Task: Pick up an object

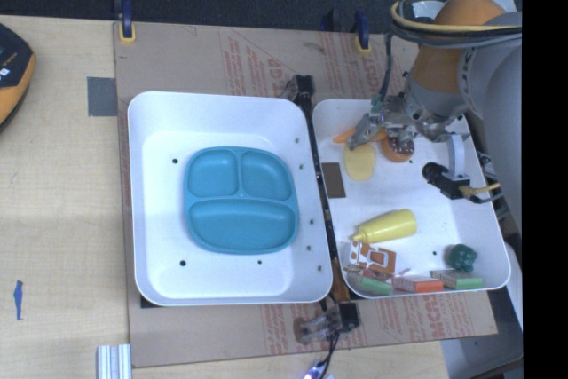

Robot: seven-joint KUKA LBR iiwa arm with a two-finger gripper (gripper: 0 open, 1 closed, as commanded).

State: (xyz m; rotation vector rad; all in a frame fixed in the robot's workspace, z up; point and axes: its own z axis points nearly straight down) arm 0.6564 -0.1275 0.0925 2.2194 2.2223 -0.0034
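My gripper (374, 130) is down in the far left part of the right bin (497, 231), reaching in from the right. Just in front of it lies a pale yellow disc (359, 163). A small orange round piece (397, 147) sits right beside the gripper, and a thin orange piece (342, 137) lies to its left. Nearer the front are a yellow bottle (387, 226) on its side, a dark green lump (461, 256) and a small printed box (372, 260). Nothing shows held in the gripper.
The left bin (151, 191) holds a blue divided plate (240, 198). Along the right bin's front wall lie several small sticks in green, orange and red (426, 283). An orange-and-black object (11, 71) sits at the bench's left edge.
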